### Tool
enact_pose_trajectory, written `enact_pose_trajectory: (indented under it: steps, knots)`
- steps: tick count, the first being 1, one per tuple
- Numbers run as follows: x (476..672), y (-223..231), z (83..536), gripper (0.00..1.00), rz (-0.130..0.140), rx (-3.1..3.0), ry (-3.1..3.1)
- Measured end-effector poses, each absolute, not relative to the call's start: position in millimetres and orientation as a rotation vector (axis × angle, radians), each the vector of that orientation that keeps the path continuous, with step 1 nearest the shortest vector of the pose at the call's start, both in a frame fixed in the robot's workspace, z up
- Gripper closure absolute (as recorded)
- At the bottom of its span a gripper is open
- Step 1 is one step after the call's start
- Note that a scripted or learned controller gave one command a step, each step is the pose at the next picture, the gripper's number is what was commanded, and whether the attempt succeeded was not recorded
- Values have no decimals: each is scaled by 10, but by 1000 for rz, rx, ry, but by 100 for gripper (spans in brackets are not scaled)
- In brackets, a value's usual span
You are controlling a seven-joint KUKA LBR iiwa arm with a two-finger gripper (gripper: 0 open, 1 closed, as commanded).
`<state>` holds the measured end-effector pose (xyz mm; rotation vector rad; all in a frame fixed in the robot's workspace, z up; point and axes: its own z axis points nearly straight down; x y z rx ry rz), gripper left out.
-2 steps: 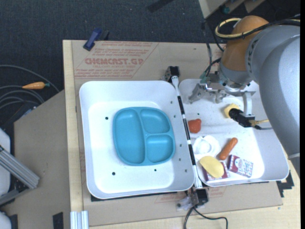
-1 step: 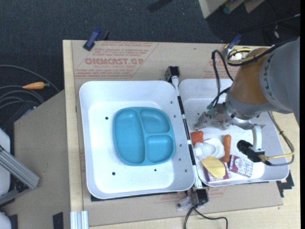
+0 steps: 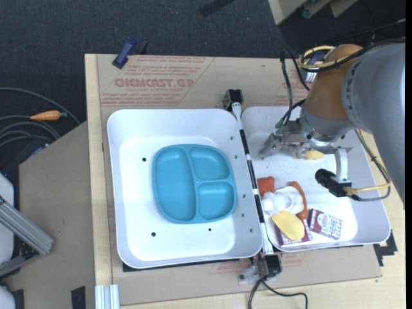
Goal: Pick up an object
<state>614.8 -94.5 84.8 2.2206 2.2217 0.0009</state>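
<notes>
- Hovering low over the far part of the right-hand shallow white bin [image 3: 380,227], the grey two-finger gripper [image 3: 302,148] points down into it; you cannot tell whether it is released or clenched, and nothing visibly sits in it.
- Just beside the gripper, on its right as you look down, lies a small pale yellow piece [image 3: 313,154], likely the closest candidate to pick.
- Nearer the camera from the gripper, the other candidates crowd the bin's near end: a small red block [image 3: 266,185], a thin orange curved piece [image 3: 297,192], a white lumpy object [image 3: 279,202], a yellow rounded lemon-like object [image 3: 288,226] and a small dark red and white carton [image 3: 324,224].
- Well to the gripper's left, the other white bin [image 3: 122,198] holds a blue three-compartment plastic plate [image 3: 193,182], which looks too broad and flat for these fingers.
- You should judge the pick as not yet made.
</notes>
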Motion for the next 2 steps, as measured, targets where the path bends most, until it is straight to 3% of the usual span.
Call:
enact_pose_trajectory:
  steps: [1, 2]
  knots:
    - [6668, -935, 851, 0, 1, 2220, 2222]
    - [6024, -921, 843, 0, -2, 2224, 2222]
